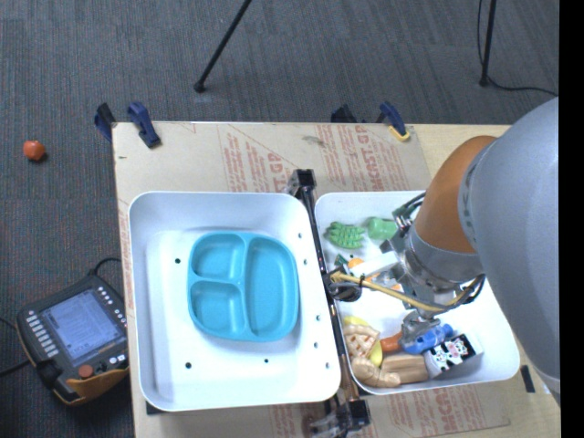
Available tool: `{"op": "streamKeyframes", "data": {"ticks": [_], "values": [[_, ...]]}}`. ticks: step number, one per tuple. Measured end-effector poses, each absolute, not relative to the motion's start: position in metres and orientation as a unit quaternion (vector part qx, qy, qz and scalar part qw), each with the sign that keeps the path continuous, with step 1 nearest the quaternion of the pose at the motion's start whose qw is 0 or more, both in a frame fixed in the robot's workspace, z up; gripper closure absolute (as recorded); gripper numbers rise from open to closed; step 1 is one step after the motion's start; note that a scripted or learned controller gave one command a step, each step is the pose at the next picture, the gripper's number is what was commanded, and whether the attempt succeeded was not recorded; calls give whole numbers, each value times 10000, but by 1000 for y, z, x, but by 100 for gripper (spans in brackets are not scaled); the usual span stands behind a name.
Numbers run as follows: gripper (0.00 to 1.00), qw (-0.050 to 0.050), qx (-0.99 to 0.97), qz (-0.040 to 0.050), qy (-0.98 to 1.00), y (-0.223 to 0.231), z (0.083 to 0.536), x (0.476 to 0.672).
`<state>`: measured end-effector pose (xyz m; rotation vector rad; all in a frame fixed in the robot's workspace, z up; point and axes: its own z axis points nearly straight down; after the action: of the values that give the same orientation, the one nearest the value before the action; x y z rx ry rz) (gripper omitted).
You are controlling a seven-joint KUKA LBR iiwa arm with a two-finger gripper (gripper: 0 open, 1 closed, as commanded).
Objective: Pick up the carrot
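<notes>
A blue divided plate (244,286) is seen in the left bin (146,245). In the right bin (497,354), the carrot (391,343) lies among toy foods, just left of the gripper (418,325), which is lowered beside it. The gripper's state cannot be told.

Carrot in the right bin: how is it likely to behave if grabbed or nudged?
The carrot shows as a small orange piece wedged among other toy foods near the tool, so it probably won't roll far. It looks like moulded plastic: likely stiff, light, and somewhat slippery. Neighbours crowding it in the right bin may shift when it is pulled.
</notes>
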<state>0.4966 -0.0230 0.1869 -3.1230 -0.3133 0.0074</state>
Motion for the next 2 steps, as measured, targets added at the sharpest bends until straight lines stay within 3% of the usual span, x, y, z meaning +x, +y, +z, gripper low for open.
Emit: {"op": "streamKeyframes", "data": {"ticks": [1,2], "values": [[0,13,-9919,19,-1267,-6,187,545],[0,13,-9951,22,-993,8,187,481]]}}
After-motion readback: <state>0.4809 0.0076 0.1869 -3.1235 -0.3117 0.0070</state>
